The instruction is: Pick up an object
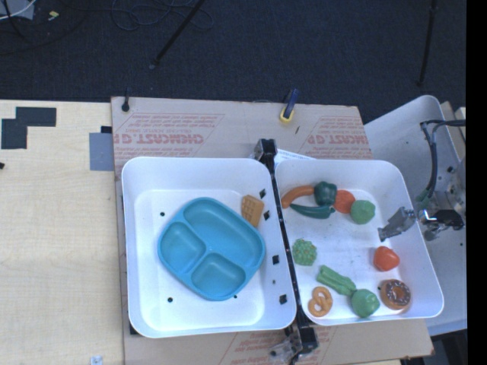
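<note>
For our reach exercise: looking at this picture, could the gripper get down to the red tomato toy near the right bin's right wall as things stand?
Probably yes. The gripper sits at the right bin's right rim, just above the red tomato toy. Bare bin floor surrounds the toy; the chocolate doughnut lies apart below it. The near wall may crowd the approach.

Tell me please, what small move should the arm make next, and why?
Probably lower the pincer a little toward the red tomato. The pincer hangs at the right bin's right edge with nothing between its fingers, and the tomato lies just below it in the picture, apart from the other toys.
</note>
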`<state>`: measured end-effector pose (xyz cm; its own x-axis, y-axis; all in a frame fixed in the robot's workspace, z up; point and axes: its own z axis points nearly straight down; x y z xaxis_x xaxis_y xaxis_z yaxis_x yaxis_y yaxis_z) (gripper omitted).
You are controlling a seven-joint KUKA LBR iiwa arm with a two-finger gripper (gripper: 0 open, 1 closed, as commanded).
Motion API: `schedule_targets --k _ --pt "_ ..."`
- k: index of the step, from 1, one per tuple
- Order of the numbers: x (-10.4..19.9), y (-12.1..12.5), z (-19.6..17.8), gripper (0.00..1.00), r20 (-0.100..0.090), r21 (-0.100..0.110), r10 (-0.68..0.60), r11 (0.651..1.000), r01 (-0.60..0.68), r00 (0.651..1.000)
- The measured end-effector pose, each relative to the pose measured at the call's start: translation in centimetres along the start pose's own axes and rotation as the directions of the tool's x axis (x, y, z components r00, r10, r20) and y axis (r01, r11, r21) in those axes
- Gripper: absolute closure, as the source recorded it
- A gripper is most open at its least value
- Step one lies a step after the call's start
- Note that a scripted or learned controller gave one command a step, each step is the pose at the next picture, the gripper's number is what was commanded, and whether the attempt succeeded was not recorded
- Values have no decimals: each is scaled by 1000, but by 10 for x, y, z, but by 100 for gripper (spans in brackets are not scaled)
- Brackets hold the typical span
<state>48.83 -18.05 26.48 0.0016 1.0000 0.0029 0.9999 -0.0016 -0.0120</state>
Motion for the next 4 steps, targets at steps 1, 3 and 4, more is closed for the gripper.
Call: schedule_targets --k 1,3,4 --pt "0 2 -5 0 3 -11 -2 1000 2 1000" --pt "-1 12 120 0 0 -4 -3 1000 3 1000" --pt "1 11 174 0 -1 -4 -3 1000 3 1000"
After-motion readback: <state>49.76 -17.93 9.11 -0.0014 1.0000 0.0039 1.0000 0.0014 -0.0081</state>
